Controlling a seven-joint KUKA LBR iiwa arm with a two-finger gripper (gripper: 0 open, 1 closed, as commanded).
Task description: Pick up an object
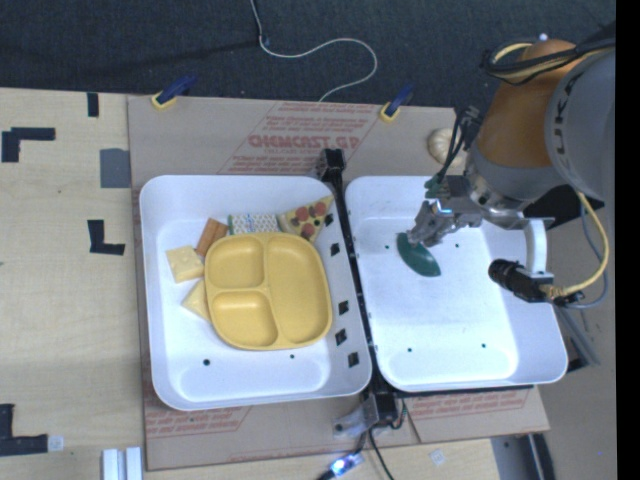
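Two white bins sit side by side on your desk (60, 298), divided by a black strip. Left bin (160, 298): a yellow sectioned plate (268, 290) lies near its centre, tilted slightly. Flat pieces ring the plate from 9 to 1 o'clock: a pale cracker (184, 263) at 9 o'clock, a brown piece (211, 234) at 10 o'clock, a dotted white piece (252, 224) at 12 o'clock, and a pizza-like slice (312, 214) at 1 o'clock against the divider. Right bin (450, 348): a dark green oval object (422, 259) lies in the upper left part of the floor, well apart from the walls. Your tool (436, 224) hangs directly over it, its tip at the object's 12 o'clock edge and seemingly touching it; you cannot tell how far the fingers are spread, nor whether the object sits between them. The grey arm with orange band (520, 118) enters from 2 o'clock. A white cable (330, 48) loops across the dark floor at 12 o'clock, beyond the cardboard (290, 138) underlay.
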